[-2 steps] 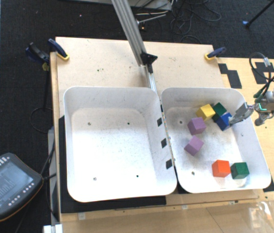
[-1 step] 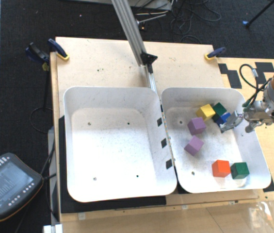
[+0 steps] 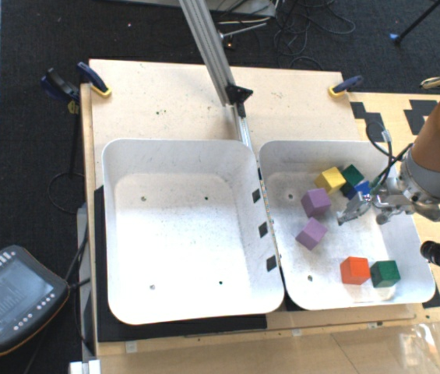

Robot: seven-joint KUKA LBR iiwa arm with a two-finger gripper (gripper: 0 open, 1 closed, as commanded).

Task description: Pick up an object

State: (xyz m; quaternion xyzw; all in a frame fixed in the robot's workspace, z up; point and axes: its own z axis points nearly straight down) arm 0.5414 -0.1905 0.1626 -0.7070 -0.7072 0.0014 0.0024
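Arm reaches in from the right, gripper (image 3: 353, 209) low over right bin (image 3: 297, 287) — finger state unclear. Blue cube (image 3: 361, 188) just above it, purple cubes (image 3: 314, 216) to its left — matte, hard-edged blocks.

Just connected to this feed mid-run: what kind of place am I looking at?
Probably a robotics lab test bench: two shallow white plastic bins clamped on a board, small coloured blocks such as the orange cube, a grey handheld teach pendant, and loose cables on dark carpet.
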